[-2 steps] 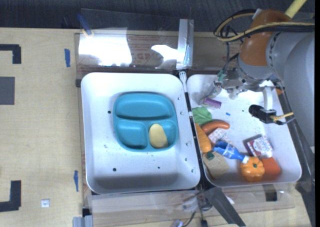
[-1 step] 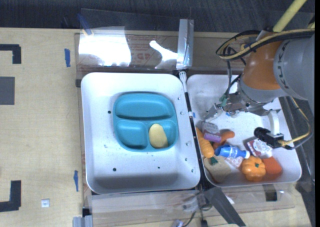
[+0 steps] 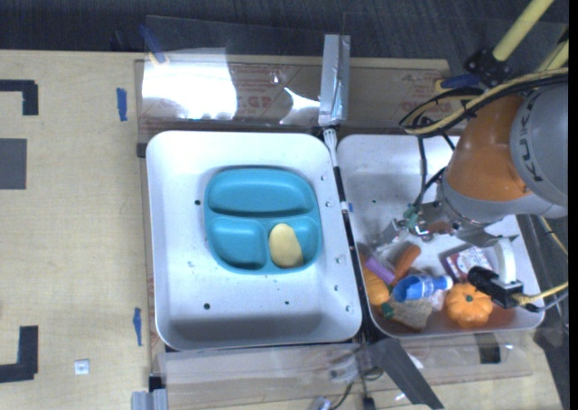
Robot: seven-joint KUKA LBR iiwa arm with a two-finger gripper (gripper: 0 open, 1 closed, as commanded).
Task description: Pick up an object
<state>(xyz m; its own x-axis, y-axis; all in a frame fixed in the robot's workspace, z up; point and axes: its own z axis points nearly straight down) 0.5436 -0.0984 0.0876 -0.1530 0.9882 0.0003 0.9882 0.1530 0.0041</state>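
Two white bins sit side by side on the worktop (image 3: 72, 218). In the camera view, the left bin (image 3: 172, 309) holds a blue tray (image 3: 244, 209) with a yellow object (image 3: 285, 245) at its 5 o'clock. The right bin (image 3: 379, 164) has clutter at 6 o'clock: blue bottle (image 3: 421, 287), small pumpkin (image 3: 470, 304). The gripper (image 3: 417, 221) hangs above the pile; whether it is wide or narrow I cannot tell. Judging by this, nothing is lifted yet
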